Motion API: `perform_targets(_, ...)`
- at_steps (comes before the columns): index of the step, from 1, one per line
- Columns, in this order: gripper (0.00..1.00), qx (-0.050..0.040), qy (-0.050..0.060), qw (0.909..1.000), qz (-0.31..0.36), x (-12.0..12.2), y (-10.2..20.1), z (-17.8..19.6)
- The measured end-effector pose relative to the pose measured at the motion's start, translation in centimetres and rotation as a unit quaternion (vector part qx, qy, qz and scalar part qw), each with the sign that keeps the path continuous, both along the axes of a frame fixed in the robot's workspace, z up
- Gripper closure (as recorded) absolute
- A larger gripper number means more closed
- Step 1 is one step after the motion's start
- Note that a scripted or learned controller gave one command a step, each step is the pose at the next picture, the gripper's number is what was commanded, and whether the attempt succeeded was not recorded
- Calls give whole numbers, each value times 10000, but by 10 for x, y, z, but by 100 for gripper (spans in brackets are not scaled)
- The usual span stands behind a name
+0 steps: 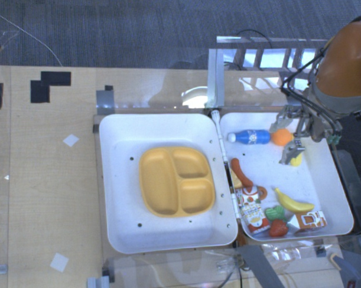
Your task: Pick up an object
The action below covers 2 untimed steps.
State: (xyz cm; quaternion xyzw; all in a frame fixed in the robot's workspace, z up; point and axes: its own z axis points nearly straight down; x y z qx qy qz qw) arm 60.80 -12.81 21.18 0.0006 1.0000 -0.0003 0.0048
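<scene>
The gripper (293, 147) hangs over the right bin (324, 182), above a small yellow piece (296, 160); whether the fingers grip it I cannot tell. Just beside lie an orange ball (281, 137) and a blue bottle (250, 137), its long axis left-right, cap leftward. A banana (292, 202) lies nearer. The left bin (119, 172) holds a yellow tray (176, 181).

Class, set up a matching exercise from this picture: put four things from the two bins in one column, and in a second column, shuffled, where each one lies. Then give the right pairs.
Things:
1. yellow tray
2. blue bottle
3. banana
4. orange ball

Places:
A. near half of the right bin
B. far end of the right bin, lying on its side
C. middle of the left bin
D. just beside the gripper

Pairs: 1-C, 2-B, 3-A, 4-D
</scene>
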Motion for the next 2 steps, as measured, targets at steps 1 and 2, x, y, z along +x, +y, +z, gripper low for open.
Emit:
perform_targets(1, 0, -15, 5, 9988, 488, -40, -66, -16)
perform_targets(2, 0, -40, -82, 9987, 500, -77, -77, -108)
